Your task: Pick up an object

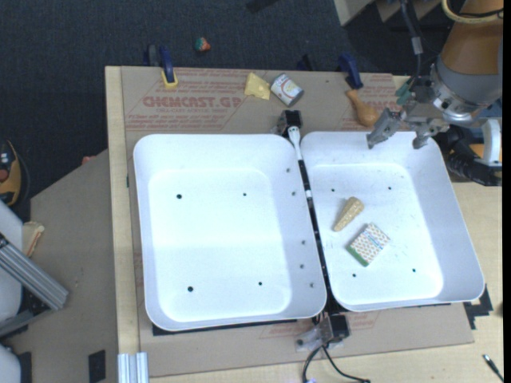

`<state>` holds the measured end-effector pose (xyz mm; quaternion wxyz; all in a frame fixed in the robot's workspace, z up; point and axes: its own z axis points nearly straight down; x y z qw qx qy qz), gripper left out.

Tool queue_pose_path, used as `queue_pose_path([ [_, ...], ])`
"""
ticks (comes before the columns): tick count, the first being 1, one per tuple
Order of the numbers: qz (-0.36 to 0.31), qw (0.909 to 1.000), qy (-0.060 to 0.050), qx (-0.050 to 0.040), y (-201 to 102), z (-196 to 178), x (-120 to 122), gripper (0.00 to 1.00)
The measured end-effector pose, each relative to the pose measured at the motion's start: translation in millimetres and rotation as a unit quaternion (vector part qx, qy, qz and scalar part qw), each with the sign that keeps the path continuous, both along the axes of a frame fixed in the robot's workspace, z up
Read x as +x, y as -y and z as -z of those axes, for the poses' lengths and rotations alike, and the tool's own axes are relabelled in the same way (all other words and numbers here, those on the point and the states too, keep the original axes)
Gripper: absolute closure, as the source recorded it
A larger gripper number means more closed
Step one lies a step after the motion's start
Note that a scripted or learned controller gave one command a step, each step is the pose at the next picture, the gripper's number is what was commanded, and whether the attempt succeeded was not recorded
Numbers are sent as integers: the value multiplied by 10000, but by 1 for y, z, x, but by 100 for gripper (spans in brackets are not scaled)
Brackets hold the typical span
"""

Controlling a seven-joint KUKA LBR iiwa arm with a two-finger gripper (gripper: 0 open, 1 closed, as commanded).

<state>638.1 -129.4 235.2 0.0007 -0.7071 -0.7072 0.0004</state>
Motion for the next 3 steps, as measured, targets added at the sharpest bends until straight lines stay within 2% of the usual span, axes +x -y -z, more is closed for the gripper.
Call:
queue_pose_path([
  [1, -5, 10000, 21, -6, 0, -11, 1, 100],
  [2, 23, 10000, -15, 3, 22, -28, -78, 100],
  [3, -29, 9999, 122, -16, -40, -251, -69, 100],
])
